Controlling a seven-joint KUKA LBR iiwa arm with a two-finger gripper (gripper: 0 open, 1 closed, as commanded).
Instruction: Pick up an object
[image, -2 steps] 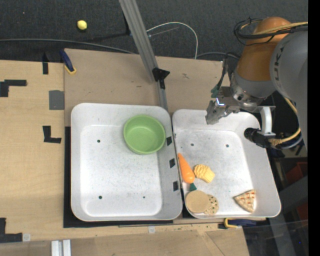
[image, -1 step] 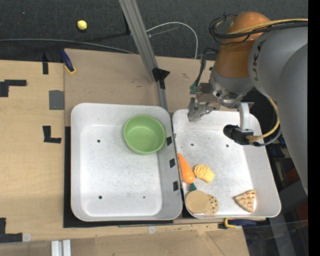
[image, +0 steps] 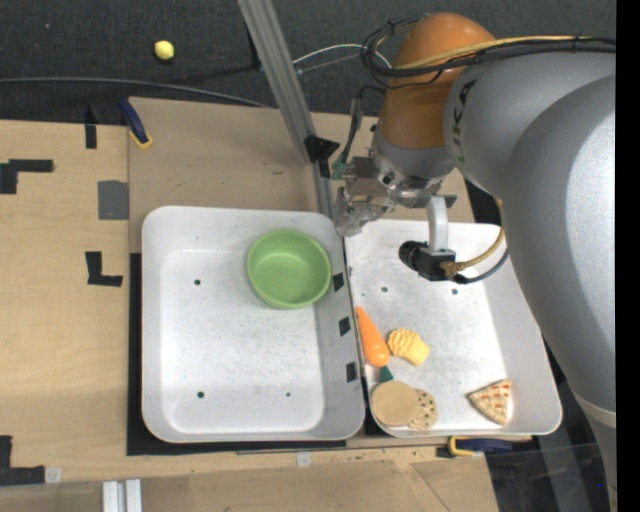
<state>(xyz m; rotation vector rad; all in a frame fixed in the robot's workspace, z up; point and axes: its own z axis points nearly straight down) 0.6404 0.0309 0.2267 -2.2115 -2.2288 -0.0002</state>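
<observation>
Nearest us, along the front edge of the right bin (image: 520, 330), we see a round cookie (image: 402, 405), a pizza slice (image: 492, 400), a yellow ridged piece (image: 408, 346) and a toy carrot (image: 372, 338) lying against the divider. All of them are loose and apart enough to be candidates for picking. The green bowl (image: 289, 268) sits alone in the left bin (image: 170, 300), near its back right corner. The gripper (image: 352, 210) hangs over the back of the divider, well away from the food, so we judge no grasp has begun. We cannot tell whether it is spread or closed.
</observation>
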